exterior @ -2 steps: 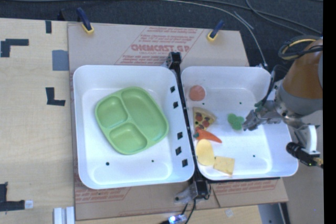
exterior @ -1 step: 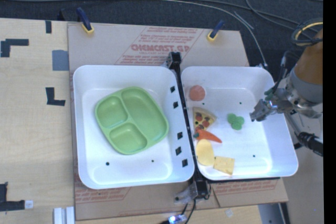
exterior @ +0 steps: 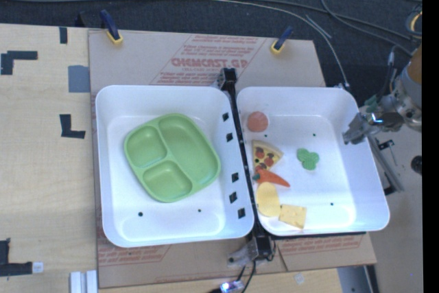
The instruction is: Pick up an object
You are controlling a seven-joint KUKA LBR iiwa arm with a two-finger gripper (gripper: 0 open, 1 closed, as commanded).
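Bins sit side by side on a cardboard sheet (exterior: 206, 58): the left bin (exterior: 113, 147) holds a green divided tray (exterior: 171, 156), the right bin (exterior: 343, 175) holds small food pieces. Along the right bin's left side lie a pink round (exterior: 257, 121) at the top, then a pizza slice (exterior: 265, 156), a carrot (exterior: 273, 178) just below it, a yellow piece (exterior: 267, 200) and a cheese block (exterior: 293, 216) touching it. A green broccoli piece (exterior: 308, 159) lies apart, near the middle. The gripper (exterior: 357, 130) hovers over the right bin's right rim, well apart from every piece and holding nothing; I cannot tell how wide it stands. Two clamps (exterior: 110, 27) pin the cardboard's far edge.
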